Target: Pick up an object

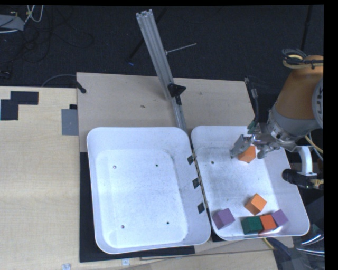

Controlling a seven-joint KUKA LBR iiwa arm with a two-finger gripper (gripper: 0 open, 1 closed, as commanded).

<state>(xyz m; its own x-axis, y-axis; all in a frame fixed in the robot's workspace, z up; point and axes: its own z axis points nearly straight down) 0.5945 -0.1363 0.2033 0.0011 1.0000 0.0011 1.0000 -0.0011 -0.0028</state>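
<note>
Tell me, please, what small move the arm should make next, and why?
Probably lift straight up a little. The two-finger gripper appears to have a small orange block between its fingers, above the right white bin; a short lift would test the hold.

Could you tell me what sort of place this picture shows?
Probably a robotics lab bench set up for picking tests: a robot arm reaches over two white bins, coloured blocks lie in one, and loose cables trail behind.

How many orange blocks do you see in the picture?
3: one orange block between the tool's fingers, one lying alone lower in the right bin, one beside the green block.
</note>
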